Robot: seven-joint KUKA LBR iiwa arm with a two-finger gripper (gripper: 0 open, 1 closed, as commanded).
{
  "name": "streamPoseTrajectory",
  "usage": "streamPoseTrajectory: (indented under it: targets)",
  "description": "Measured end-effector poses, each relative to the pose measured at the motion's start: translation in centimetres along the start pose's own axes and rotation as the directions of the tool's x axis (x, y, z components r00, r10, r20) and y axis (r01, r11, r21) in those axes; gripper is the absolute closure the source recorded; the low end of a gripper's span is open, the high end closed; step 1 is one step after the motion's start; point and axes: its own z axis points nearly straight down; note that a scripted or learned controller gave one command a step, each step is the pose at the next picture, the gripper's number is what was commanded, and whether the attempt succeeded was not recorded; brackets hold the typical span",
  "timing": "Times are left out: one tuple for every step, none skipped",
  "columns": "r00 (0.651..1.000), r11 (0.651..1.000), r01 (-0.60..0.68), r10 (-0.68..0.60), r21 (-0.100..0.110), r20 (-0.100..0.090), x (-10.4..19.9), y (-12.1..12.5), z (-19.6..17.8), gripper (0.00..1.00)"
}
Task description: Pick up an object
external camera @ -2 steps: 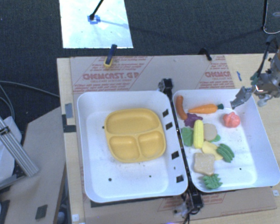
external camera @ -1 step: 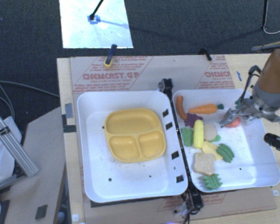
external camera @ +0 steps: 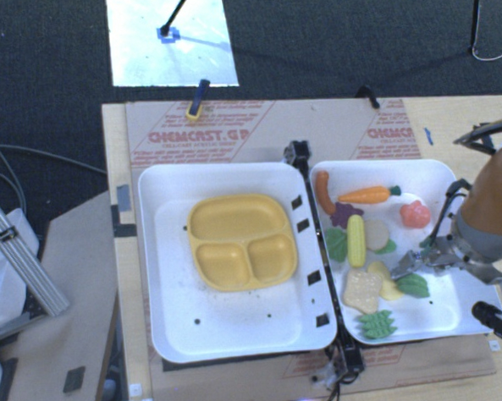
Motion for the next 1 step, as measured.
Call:
streamPoseTrajectory:
  targets:
    - [1.0, 1.0, 0.002, -0.002, -0.008, 0.005, -1.83, -1.45, -3.38, 0.0]
